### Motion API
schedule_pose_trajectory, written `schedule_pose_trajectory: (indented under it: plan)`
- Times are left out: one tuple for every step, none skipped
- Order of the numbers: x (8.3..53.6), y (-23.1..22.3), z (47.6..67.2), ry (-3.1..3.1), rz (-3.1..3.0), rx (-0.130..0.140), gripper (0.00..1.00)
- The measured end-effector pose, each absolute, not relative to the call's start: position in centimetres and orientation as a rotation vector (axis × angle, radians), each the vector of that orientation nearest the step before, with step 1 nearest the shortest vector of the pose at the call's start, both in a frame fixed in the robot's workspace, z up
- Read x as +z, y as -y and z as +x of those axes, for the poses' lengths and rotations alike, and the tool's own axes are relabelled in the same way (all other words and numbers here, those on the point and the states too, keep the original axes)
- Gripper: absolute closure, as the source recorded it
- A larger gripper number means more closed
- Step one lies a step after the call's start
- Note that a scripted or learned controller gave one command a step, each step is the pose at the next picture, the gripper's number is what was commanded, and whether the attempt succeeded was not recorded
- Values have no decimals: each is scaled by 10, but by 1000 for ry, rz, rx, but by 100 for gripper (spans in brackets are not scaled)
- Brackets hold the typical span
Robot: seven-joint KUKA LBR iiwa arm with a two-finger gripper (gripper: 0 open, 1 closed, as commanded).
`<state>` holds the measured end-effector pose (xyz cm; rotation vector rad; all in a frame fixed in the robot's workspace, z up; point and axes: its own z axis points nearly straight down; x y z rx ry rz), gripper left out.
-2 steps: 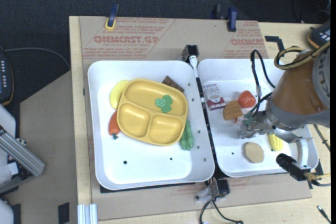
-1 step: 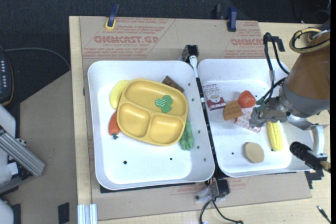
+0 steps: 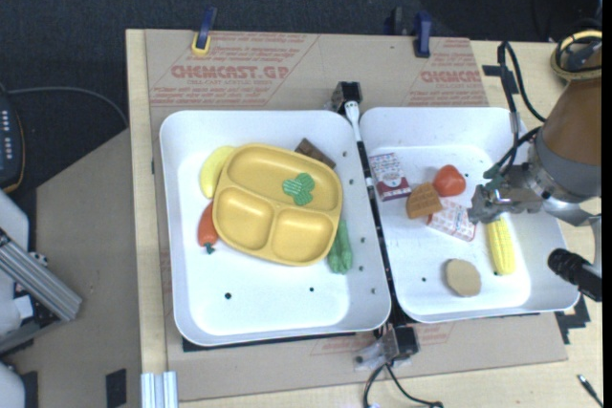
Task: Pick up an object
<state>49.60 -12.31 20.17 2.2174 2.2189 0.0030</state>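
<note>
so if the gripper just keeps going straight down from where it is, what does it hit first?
Probably the red-and-white packet lying flat in the right bin, beside the corn cob. The gripper sits over its edge, though height is unclear.

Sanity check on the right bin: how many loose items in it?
5 visible: a red-and-white packet upper left, a tomato, an orange-brown piece, a corn cob by the gripper, a tan potato-like piece. The gripper may hide more.
</note>
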Motion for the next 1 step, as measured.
schedule_pose_trajectory:
  plan:
    - [226, 123, 497, -2219, 2217, 3, 100]
